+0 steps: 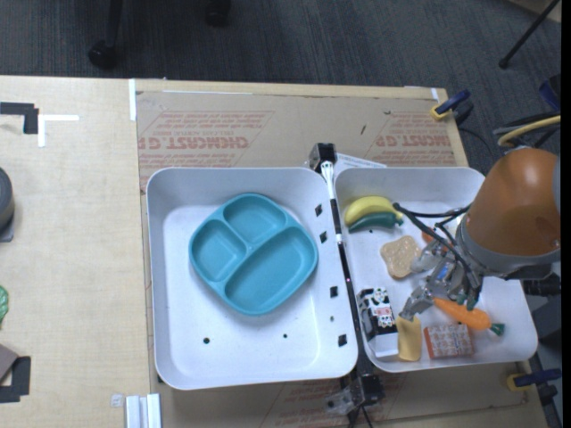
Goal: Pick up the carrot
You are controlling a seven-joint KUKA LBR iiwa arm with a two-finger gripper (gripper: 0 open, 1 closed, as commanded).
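1. Nearest the camera, at the front of the right bin [513,350], lie a pale yellow block [409,338], a small reddish printed packet [449,341] and a black-and-white carton [378,310]; whatever is printed on the packet and carton is too small to read.
2. The carrot [464,314] lies in the front right part of that bin, just behind the packet. Its long axis runs across the bin at a slight slant, the orange tip towards the bin's middle and the green end [495,329] towards the right wall.
3. The gripper [426,298] hangs just beside the carrot's orange tip, on the side towards the bin's middle. Whether its fingers [414,306] are apart or together I cannot tell, since cables and metal parts crowd them. Nothing shows the carrot between them, so I judge it not yet grasped.
4. The coming move, as I judge it, turns on shifting towards the right wall, over the carrot's middle, and closing across its narrow width.
5. Further back in the same bin sit a tan biscuit-like piece [401,257] and a banana [372,211].
6. The left bin [169,346] holds a blue divided plate [254,252].
7. Farthest, cardboard [268,132] under the bins bears upside-down red lettering, not clearly legible.
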